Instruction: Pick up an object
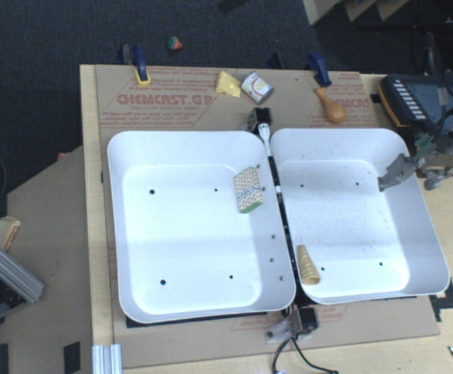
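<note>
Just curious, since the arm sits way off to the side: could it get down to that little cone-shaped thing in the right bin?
Probably yes. The cone lies alone near the right bin's left wall, nothing on top of it. The gripper hangs over that bin's right edge, with bare floor between. The nearby wall might crowd the fingers.

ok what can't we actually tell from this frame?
- Gripper, camera view: small, grey, blurred at the right bin's edge; finger state unreadable.
- Arm: cut off by the right edge.
- Patterned block in left bin: print too small to read.
- Cone-shaped item: identity unclear.
</note>
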`<action>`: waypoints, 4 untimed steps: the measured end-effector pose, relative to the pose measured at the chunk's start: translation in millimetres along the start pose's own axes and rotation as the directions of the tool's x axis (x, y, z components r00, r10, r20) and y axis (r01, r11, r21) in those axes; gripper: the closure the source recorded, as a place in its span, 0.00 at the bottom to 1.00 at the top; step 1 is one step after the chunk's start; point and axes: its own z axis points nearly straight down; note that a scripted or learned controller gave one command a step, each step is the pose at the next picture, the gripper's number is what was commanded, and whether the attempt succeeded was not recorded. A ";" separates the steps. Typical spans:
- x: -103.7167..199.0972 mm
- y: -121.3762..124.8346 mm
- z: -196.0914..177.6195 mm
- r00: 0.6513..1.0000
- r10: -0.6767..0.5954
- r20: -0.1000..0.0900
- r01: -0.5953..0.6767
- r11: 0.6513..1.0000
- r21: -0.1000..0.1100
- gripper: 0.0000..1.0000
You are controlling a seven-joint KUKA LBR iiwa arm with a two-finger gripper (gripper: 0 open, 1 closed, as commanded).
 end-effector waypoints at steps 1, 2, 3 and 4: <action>-0.1 0.6 -10.8 1.000 -0.001 0.002 0.001 1.000 -0.003 1.00; -0.7 -45.3 -135.1 1.000 0.000 0.004 0.000 1.000 -0.013 1.00; 28.6 -18.6 -25.4 1.000 -0.003 -0.003 0.003 1.000 0.007 1.00; -4.5 -53.4 -192.4 1.000 0.003 0.009 -0.003 1.000 -0.022 1.00</action>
